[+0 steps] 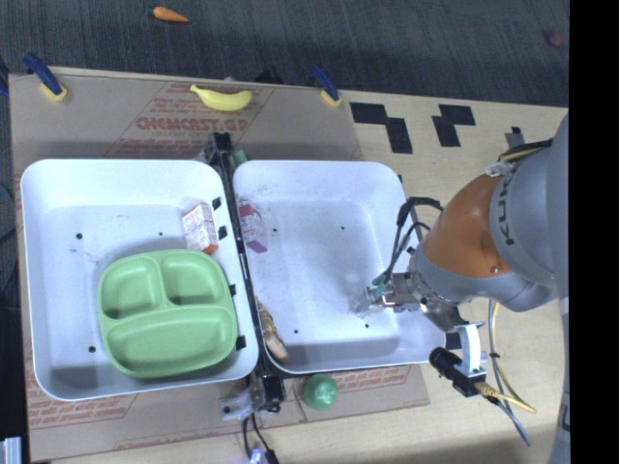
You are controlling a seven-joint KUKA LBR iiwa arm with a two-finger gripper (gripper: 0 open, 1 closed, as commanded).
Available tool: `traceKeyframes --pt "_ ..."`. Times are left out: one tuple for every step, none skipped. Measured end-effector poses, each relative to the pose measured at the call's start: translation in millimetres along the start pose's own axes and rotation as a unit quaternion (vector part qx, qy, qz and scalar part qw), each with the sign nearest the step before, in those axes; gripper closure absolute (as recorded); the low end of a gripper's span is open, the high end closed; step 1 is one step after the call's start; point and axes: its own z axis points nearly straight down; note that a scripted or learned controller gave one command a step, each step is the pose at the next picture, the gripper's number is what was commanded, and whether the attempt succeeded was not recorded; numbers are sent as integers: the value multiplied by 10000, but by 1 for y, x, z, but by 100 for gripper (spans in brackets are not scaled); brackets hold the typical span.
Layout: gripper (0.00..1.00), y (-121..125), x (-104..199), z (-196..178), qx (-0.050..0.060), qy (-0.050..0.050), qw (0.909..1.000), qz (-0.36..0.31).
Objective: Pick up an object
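From the overhead camera view, your arm point(503, 230) reaches in from the right and the claw point(380, 296) sits low over the floor of the right bin point(319, 177), close to its near-right corner. That spot is your risk — the bin floor under the claw looks bare, so a close here would likely catch nothing, and a descent this near the wall could scrape the rim or nudge the bin across the counter point(406, 394). The objects you could take lie well apart from it: a small packet point(250, 226) against the bin's left wall and a tan object point(270, 336) at its near-left corner, both hard against walls where a finger may jam. In the left bin point(58, 191) a green divided tray point(168, 309) and a small carton point(199, 226) sit further off. As for the claw itself, it is too small and cluttered with cables to judge — you cannot tell whether it is spread or pressed together, and nothing is visibly caught in it.
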Motion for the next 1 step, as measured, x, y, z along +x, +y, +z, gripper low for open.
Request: traceKeyframes --pt "100 1 51 0 -2 5 10000 -10"
